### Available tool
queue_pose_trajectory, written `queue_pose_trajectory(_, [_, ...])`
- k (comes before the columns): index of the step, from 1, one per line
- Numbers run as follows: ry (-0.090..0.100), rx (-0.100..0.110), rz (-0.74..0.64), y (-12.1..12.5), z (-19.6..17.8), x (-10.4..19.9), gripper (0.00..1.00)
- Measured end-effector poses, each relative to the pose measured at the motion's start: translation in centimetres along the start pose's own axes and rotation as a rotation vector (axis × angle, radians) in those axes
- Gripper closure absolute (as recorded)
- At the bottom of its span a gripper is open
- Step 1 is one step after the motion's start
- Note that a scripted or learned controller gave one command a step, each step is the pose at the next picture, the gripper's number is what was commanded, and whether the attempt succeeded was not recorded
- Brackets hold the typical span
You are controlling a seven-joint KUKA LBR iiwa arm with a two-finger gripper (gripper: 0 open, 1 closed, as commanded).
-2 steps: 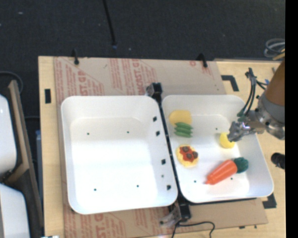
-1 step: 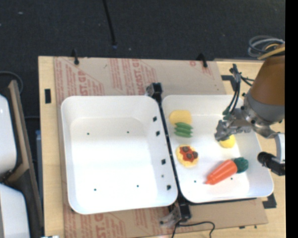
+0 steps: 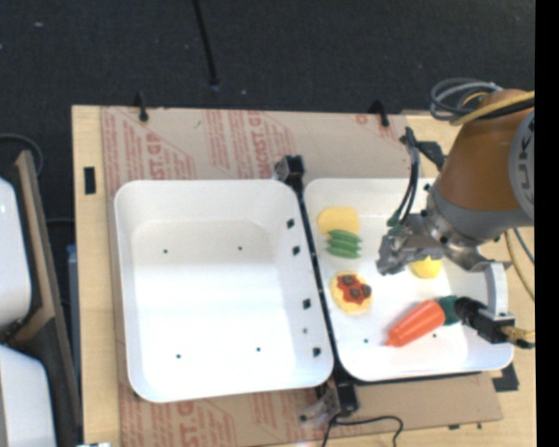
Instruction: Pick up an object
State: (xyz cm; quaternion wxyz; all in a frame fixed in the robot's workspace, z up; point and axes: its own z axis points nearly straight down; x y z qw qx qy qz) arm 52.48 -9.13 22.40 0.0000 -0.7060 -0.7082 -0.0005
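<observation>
A pale wooden worktop (image 3: 93, 277) covered by a brown cardboard sheet printed with red lettering (image 3: 205, 142) carries two shallow white plastic bins side by side, with dark carpeted floor beyond the far edge. The left white bin (image 3: 130, 250) has a bare floor marked by a few small dark dots. The right white bin (image 3: 373, 366) holds all the objects. A dark clamp (image 3: 290, 168) sits at the far end of the seam between the bins, and another clamp (image 3: 340, 399) at the near end.

In the right bin, a yellow rounded toy piece (image 3: 338, 219) lies far left, with a green ridged toy vegetable (image 3: 345, 243) touching its near side. Nearer, a small round toy pizza with red topping (image 3: 351, 291) lies close to the seam. An orange toy carrot with a green top (image 3: 417, 323) lies tilted toward the near right. A small yellow toy (image 3: 428, 267) sits just right of the end effector (image 3: 394, 254), partly hidden by the arm.

The end effector hangs low over the bin's middle, between the green vegetable and the small yellow toy; whether it is spread or pressed together cannot be told. Open bin floor remains along the near edge under the pizza and at the far right.
</observation>
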Motion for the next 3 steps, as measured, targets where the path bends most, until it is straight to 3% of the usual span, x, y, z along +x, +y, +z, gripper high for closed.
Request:
queue_pose_trajectory(1, [0.000, 0.000, 0.000, -1.2, 0.2, 4.8, 1.00])
queue_pose_trajectory(3, [0.001, -0.001, -0.001, -1.1, -2.3, 15.1, 1.00])
